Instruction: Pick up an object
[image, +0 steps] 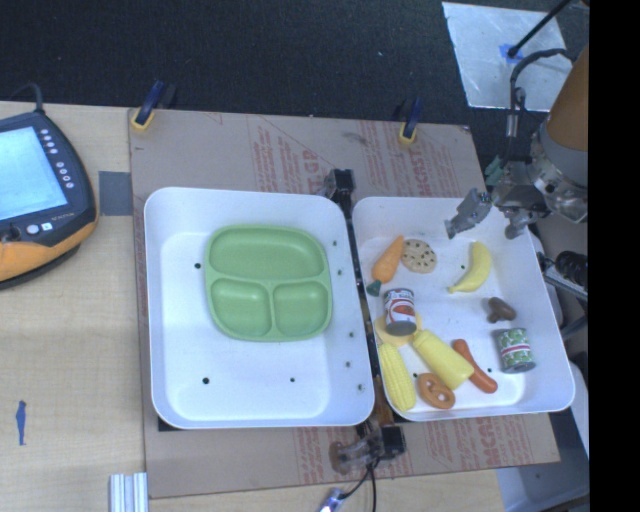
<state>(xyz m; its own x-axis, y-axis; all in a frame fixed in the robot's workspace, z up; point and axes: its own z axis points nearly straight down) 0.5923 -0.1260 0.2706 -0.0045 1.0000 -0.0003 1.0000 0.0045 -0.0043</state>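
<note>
Wood bench, dark floor behind.

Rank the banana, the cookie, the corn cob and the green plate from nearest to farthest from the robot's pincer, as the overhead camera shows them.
From the pincer, at the right bin's far edge:
1. Banana, just below it.
2. Cookie, further left in the same bin.
3. Corn cob, at that bin's near left side.
4. Green plate, in the left bin.

Right bin holds small toy foods, all lying loose. Banana far right; corn near left.
</note>
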